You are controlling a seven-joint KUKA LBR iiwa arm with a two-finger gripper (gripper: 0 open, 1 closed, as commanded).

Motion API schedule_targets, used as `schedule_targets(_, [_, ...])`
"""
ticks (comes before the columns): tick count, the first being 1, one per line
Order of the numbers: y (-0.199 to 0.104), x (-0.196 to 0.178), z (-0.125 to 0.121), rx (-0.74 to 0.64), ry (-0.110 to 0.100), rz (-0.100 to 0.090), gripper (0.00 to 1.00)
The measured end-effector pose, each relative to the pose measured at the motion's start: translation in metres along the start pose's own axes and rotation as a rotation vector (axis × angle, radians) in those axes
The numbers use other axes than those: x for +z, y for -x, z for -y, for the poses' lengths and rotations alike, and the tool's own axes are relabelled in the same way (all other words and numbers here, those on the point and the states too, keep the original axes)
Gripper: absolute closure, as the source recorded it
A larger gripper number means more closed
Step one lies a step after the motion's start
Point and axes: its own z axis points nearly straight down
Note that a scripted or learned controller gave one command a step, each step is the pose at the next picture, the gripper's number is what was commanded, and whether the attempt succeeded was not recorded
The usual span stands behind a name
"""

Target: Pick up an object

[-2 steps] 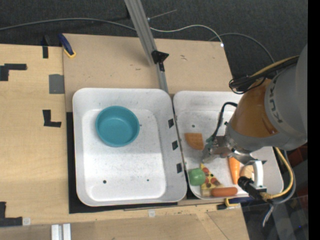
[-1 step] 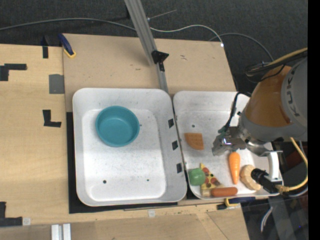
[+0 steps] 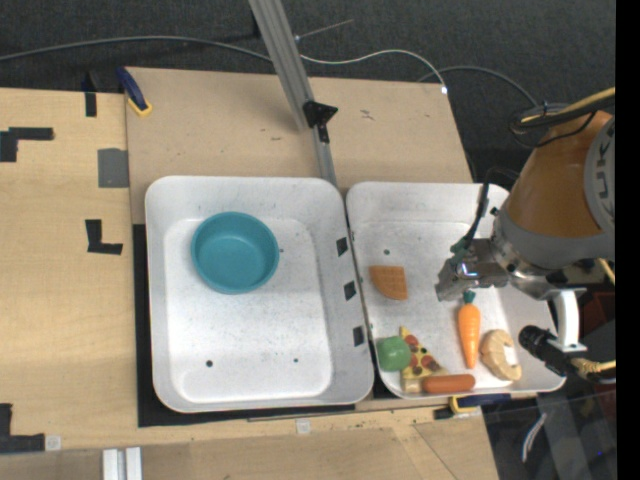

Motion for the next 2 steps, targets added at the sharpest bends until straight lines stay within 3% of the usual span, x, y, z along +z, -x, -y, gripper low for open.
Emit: schedule_targets(2, [-0.004,-0.08,-0.009,0.0,0.0,0.0,1.0])
